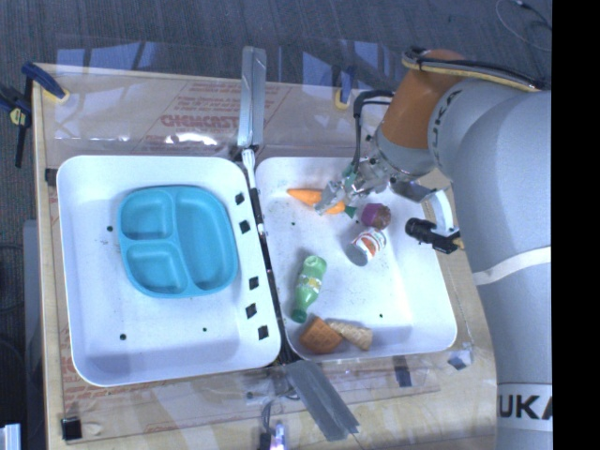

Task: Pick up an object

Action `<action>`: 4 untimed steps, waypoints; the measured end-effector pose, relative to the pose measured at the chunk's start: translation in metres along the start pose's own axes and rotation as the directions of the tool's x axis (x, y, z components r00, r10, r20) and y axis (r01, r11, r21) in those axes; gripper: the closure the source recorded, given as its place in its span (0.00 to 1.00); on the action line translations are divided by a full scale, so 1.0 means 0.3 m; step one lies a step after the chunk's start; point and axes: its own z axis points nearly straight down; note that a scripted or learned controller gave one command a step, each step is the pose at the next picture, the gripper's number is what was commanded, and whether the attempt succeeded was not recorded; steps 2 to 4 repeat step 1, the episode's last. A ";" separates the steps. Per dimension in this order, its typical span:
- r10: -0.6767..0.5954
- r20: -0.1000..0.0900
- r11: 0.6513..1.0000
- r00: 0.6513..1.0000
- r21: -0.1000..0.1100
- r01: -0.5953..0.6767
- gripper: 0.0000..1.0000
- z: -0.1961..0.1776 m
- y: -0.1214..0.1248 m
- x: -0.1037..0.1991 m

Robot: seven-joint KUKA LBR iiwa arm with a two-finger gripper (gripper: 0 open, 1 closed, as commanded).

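The grey arm reaches in from the right with its orange band above the wrist, and its gripper (343,192) is down inside the right bin (427,312), near that bin's far wall. The metal tip sits right at the orange carrot (307,196), over the carrot's thicker end; whether the fingers are wide, narrow or closed on the carrot cannot be told from this angle, since the tip is small and blurred against the carrot.

Taking the carrot as the landmark: a small purple piece (376,216) lies just to its right, close beside the gripper, and a little red-and-white can (367,246) lies on its side just nearer the camera than that. A green bottle (307,287) lies tilted well nearer the camera than the carrot, and past it, at the bin's near wall, rests a brown bread-like piece (335,335).

Left of the carrot, across the divider, the left bin (84,345) holds a blue divided tray (176,240). Both bins rest on the surface (141,120).
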 end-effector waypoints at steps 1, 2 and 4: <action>0.226 0.002 0.974 0.974 -0.007 -0.226 1.00 -0.341 0.052 0.143; 0.226 0.002 0.974 0.974 -0.007 -0.226 1.00 -0.341 0.052 0.143; 0.226 0.002 0.974 0.974 -0.007 -0.226 1.00 -0.341 0.052 0.143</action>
